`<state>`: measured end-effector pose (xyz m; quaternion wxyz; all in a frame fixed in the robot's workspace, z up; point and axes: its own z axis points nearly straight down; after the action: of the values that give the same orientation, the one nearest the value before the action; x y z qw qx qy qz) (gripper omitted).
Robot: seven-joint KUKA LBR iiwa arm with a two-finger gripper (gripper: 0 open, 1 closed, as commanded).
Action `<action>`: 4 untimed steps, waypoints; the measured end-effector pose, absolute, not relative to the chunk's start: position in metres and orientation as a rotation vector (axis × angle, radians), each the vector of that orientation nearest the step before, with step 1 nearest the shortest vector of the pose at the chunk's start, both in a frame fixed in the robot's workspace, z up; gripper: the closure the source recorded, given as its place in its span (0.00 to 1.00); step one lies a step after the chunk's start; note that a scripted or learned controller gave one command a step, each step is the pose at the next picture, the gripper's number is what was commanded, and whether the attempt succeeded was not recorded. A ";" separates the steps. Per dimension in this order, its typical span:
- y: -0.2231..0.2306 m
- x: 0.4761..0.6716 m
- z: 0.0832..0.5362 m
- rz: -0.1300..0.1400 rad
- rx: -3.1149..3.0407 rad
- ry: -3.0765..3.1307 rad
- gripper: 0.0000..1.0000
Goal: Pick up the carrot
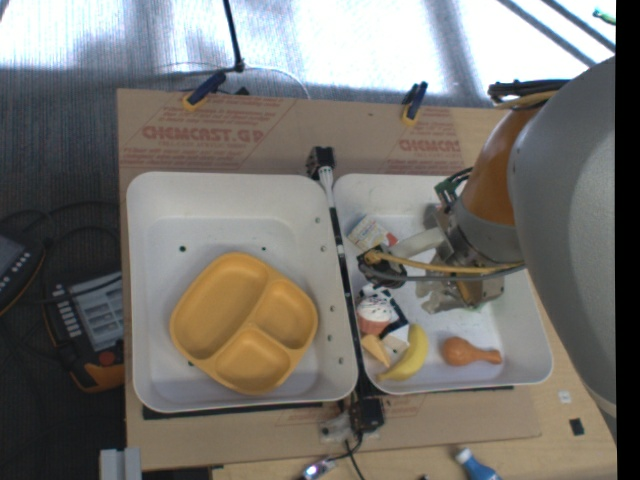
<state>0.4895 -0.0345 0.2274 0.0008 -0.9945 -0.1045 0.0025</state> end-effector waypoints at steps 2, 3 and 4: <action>-0.117 0.486 0.088 -0.007 -3.124 -0.316 1.00; -0.157 0.484 0.245 0.001 -3.117 -0.403 1.00; -0.116 0.486 0.088 -0.009 -3.126 -0.316 1.00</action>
<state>0.4859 -0.1163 0.0880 0.0001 -0.9949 -0.1005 -0.0028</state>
